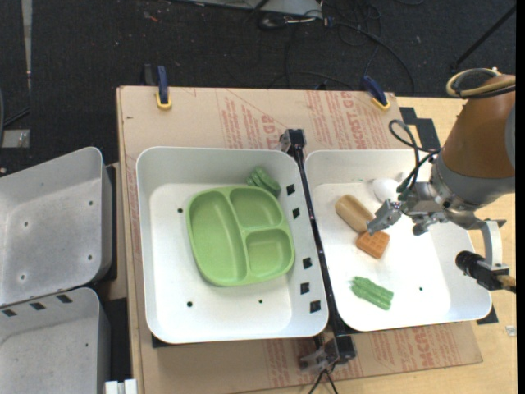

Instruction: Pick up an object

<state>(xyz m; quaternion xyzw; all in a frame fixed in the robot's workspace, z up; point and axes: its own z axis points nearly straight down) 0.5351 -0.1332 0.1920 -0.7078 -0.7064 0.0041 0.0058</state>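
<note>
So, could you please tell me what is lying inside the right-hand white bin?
The right white bin holds a tan wooden cylinder, an orange waffle-like block, a green ridged piece and a white round object, partly covered by the gripper.

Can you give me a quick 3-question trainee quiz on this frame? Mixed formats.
1. True or false: the green divided plate lies in the left bin.
2. Multiple choice: which thing lies nearest the gripper? A) the green pod-shaped piece B) the orange waffle piece C) the small green item by the plate's top edge.
3. Short answer: which bin holds the tan cylinder?

Key
1. True.
2. B; the waffle piece sits just below the gripper in the camera view.
3. The right bin, next to a white round object.
</note>
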